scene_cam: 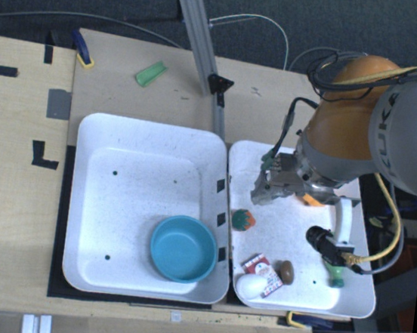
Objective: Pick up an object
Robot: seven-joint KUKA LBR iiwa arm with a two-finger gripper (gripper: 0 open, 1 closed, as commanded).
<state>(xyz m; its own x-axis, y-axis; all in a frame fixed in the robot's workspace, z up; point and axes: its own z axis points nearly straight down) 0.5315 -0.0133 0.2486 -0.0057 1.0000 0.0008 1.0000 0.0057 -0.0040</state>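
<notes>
the small green and orange ball (243,220) is lying in the right bin (351,299), near its left wall at mid frame; being round, it is showing no long axis or pointing direction. the gripper (264,192) is hovering just above and to the right of it, apart from it, and i cannot tell how its pincer is set. lower in that bin a red and white packet (262,270) is lying slantwise, beside a brown lump (286,271). a blue bowl (182,248) is sitting upright in the left bin (120,143), at its lower right.
</notes>
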